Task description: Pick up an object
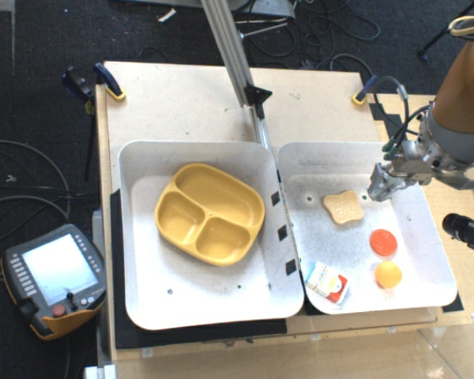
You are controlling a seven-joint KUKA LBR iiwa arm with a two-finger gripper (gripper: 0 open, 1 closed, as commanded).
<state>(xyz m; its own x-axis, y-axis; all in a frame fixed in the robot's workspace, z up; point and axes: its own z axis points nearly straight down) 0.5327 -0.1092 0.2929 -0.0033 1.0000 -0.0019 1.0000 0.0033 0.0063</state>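
The right bin [426, 212] holds a tan slice of toast [344, 208], a red-orange round piece [383, 242], a small yellow ball [388, 275] and a red and white packet [328, 283]. My gripper [379, 189] hangs over the right bin, just right of the toast and above the red-orange piece. Nothing shows between its tips.
The left bin [142, 290] carries a yellow divided plate [209, 213]. A slanted metal pole [229, 38] crosses the back of the bench. Yellow clamps [110, 85] grip the bench's far corners. A teach pendant [51, 279] lies on the floor at left.
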